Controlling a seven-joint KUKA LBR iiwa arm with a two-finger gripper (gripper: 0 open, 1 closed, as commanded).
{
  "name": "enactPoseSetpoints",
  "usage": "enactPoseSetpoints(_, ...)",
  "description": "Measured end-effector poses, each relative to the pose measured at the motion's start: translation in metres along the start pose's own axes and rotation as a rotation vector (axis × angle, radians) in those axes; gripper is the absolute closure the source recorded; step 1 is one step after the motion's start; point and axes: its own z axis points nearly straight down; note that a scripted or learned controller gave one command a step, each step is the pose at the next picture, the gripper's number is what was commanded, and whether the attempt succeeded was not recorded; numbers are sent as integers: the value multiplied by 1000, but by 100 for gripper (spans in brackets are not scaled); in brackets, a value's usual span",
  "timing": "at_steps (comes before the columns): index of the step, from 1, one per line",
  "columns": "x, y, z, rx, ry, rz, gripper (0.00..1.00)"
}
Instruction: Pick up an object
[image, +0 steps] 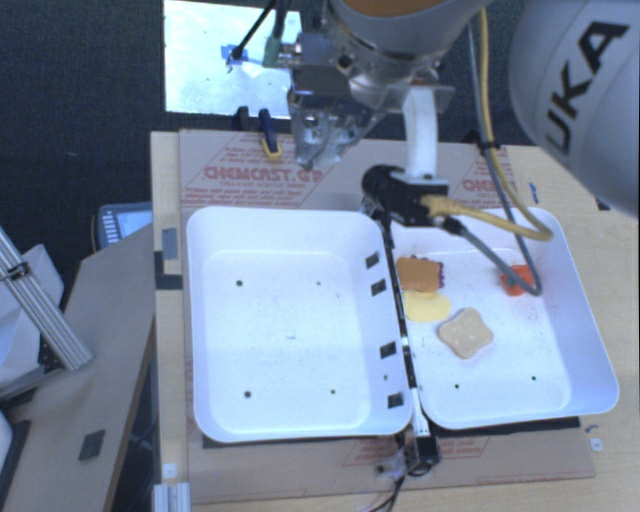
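The gripper (322, 150) hung above the bench behind the left bin (215, 225); its state could not be determined. A toast-shaped piece (465, 333), yellow disc (428, 307) and orange item (513, 281) lay in the right bin (575, 300).

The grey arm (560, 80) is reaching in from the right, its gripper (318, 150) hanging above the bench beyond the 2 white bins. The left bin (210, 400) is lying beside the right bin (580, 380), where an orange-topped piece (420, 274), a yellow disc (428, 307), a pale toast-shaped piece (465, 333) and a small red-orange piece (515, 281) are sitting.
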Motion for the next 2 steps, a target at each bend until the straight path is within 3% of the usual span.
enactPoseSetpoints(1, -5, 34, -13, -2, -1, 10, 100)
enactPoseSetpoints(2, -4, 33, -13, 0, -1, 8, 0)
